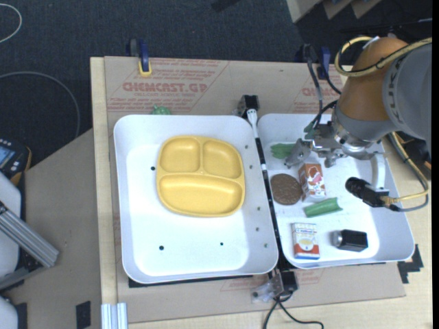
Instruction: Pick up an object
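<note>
Hand (310, 157) over red carton (313, 180), rt bin (394, 249).

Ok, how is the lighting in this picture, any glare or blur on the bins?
Camera view: even overhead light; the shallow white left bin looks bright, nearly washed out around the yellow three-compartment plastic plate, with soft shadows. The small round brown disc in the shallow white right bin reads sharp. The gripper is slightly soft.

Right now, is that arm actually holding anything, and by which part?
It cannot be told. The tool hangs over the red and white carton in the right bin, but no object shows gripped in it.
</note>
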You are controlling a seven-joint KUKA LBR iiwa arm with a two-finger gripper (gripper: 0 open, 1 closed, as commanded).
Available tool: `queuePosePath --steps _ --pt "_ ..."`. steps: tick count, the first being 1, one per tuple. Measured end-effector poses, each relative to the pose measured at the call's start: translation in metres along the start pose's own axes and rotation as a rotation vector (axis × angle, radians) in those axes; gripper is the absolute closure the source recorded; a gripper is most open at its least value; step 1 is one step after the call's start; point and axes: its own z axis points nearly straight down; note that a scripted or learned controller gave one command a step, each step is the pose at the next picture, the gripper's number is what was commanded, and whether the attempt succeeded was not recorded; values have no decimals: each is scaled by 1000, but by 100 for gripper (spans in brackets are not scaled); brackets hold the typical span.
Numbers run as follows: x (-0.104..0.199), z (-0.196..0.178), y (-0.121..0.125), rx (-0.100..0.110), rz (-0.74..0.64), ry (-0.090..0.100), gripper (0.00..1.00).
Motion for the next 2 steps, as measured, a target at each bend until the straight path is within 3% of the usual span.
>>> queuePosePath --steps 1,2 --pt "7 36 -34 -24 6 -7 0" --pt "3 22 -31 -37 7 -16 100"
